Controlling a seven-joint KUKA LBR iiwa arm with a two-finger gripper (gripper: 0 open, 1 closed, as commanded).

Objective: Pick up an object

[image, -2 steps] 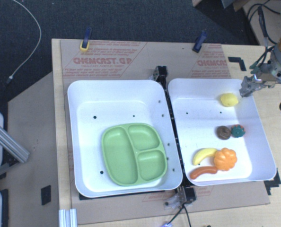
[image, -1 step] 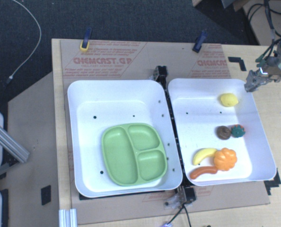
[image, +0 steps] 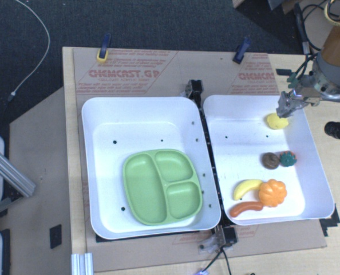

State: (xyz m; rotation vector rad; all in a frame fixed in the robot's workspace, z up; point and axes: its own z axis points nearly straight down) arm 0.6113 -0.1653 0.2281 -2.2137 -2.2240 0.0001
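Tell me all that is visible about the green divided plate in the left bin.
The green plate is pale green, looks like smooth plastic, and has rounded corners. Raised ridges split it into three compartments: one long one on its left side and two smaller ones on its right. It lies flat, turned slightly, on the floor of the left bin, toward the near side. Nothing lies in it.
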